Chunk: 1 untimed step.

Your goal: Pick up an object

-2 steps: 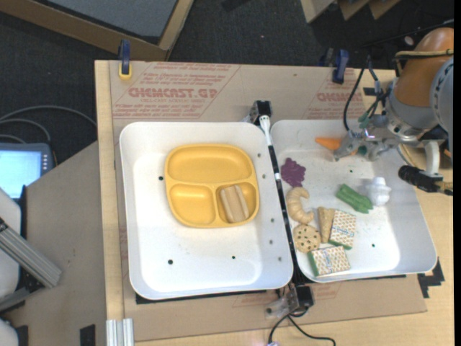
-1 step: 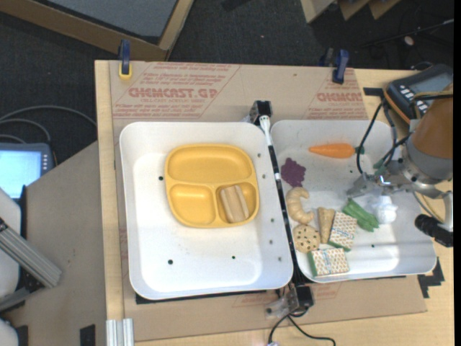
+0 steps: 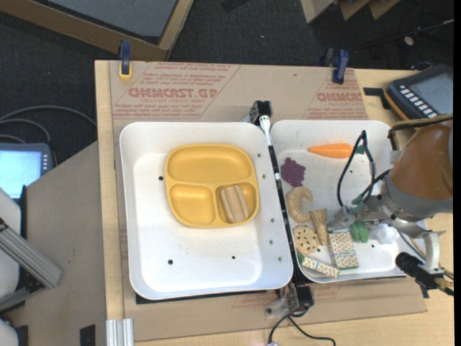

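Note:
The right white bin (image 3: pixel 374 132) holds several toy foods. An orange carrot (image 3: pixel 330 150) lies near the bin's far wall. A purple piece (image 3: pixel 292 171), a tan croissant-shaped piece (image 3: pixel 298 199), a speckled cookie (image 3: pixel 305 239) and some crackers (image 3: pixel 342 250) lie along its left and front. My gripper (image 3: pixel 354 220) hangs low over the right bin's front middle, just above a small green piece (image 3: pixel 359 231) and beside a tan stick (image 3: pixel 319 225). The arm's grey body hides the gripper's tip.
The left white bin (image 3: pixel 144 215) holds a yellow divided plate (image 3: pixel 209 166) with a tan bread-like piece (image 3: pixel 232 202) in its front right compartment. A black cable (image 3: pixel 351 170) loops over the right bin. A black divider (image 3: pixel 276 186) runs between the bins.

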Motion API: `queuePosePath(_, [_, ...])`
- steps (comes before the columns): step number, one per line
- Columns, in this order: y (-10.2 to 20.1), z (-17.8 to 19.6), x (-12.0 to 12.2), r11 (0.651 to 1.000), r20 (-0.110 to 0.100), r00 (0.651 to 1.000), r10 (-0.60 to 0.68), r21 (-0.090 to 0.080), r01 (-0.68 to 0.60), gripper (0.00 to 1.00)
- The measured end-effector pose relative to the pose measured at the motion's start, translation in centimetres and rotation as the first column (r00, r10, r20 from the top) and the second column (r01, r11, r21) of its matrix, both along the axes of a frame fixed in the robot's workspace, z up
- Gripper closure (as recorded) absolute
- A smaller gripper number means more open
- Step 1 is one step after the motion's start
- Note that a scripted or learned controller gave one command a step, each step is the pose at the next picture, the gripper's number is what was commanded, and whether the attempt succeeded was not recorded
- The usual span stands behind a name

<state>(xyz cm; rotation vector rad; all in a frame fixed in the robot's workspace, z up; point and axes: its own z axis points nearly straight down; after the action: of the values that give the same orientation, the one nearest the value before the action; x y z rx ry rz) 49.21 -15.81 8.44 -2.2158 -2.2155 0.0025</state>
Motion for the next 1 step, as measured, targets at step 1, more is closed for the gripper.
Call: queuePosePath(1, [-0.36, 1.04, 0.38, 1.000, 0.010, 1.000, -0.002, -0.006, 0.002, 1.00])
